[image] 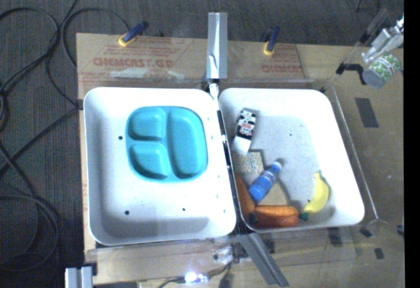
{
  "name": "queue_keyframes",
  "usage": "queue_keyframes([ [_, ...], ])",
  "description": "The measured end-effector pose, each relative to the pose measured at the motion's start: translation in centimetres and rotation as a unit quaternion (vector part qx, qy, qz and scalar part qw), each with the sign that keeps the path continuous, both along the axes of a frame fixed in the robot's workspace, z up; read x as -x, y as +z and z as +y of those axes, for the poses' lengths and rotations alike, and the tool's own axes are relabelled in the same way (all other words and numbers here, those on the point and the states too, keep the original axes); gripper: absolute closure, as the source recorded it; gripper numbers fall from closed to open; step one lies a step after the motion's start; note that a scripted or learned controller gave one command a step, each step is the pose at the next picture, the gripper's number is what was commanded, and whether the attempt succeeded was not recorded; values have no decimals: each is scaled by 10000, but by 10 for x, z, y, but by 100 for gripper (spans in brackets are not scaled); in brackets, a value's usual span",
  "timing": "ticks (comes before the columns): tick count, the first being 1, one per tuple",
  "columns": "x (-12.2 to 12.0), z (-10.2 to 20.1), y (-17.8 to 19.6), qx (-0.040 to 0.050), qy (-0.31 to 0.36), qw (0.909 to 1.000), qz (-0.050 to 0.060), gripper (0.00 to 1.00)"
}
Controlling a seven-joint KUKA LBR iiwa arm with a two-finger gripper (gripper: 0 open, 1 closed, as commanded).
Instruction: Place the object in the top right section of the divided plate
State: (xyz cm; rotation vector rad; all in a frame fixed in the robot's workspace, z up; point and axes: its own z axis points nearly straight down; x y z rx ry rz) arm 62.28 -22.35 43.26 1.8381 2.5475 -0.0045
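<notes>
A blue divided plate (167,142) lies in the left bin (105,214), with two small sections on its left and one long section on its right. My gripper (380,52) hangs at the far upper right, outside both bins and beyond the right bin's far corner. A small green-and-white round object (382,69) sits between its fingertips, well away from the plate.
The right bin (341,123) holds a black-and-white cow-print bottle (245,129), a blue bottle (265,181), a carrot (276,216), a banana (318,193) and a speckled tan square (251,163). A metal bar (216,47) and two clamps stand behind the bins.
</notes>
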Motion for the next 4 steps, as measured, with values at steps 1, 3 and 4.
queue_keyframes([
  [1,4,1,0,3,240,9997,9,100],
  [3,60,1,-126,-18,-816,9967,12,100],
  [4,-34,3,-64,14,-2791,9603,8,100],
])
